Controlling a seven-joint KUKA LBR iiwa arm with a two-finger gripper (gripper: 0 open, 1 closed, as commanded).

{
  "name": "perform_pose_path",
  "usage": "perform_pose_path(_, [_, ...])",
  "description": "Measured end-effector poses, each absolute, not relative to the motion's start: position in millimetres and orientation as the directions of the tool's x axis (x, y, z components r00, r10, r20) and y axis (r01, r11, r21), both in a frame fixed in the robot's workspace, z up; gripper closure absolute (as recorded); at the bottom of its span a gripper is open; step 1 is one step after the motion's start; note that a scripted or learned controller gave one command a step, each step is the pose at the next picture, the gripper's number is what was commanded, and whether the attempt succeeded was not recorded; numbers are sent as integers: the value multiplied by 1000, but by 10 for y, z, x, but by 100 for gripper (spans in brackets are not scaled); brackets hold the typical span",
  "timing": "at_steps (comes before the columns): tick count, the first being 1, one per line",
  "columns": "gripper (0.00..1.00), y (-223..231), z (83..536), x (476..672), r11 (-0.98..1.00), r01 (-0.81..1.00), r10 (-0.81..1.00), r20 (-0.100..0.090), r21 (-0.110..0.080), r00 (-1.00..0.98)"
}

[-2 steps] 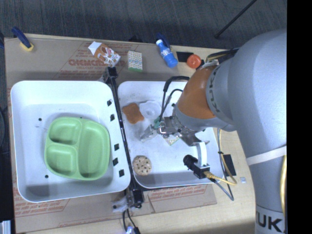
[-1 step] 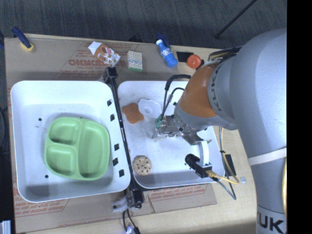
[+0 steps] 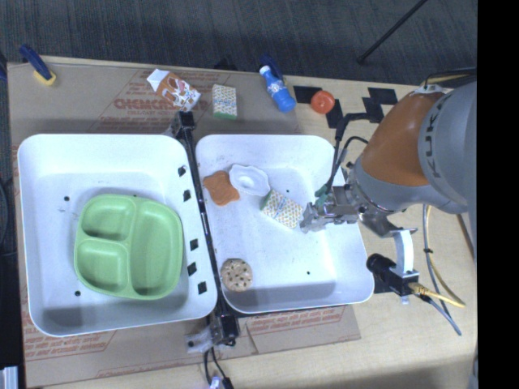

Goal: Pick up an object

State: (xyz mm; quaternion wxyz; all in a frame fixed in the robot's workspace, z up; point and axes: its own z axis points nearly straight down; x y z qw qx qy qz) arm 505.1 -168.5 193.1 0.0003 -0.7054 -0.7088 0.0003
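From my remote station I see the grey arm [image 3: 442, 148] reaching in from the right, its orange band [image 3: 397, 148] bulging above the wrist. The wrist angles down and leftward, ending in the gripper [image 3: 312, 217], which sits low toward the right-hand side of the scene, its metal tip pointing left. A black fitting [image 3: 389, 275] and yellow cabling [image 3: 438, 286] hang on the arm's near side.

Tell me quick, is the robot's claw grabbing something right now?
Gripper: low in the right-hand white bin, right beside the small patterned packet; whether it grips the packet cannot be told.
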Motion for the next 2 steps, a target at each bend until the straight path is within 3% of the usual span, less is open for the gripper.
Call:
perform_pose_path(1, [0, -1682, 1929, 5051, 5, 1000, 1000, 1, -1, -5])
perform_pose_path(2, [0, -1147, 2942, 4772, 6, 1000, 1000, 0, 1, -6])
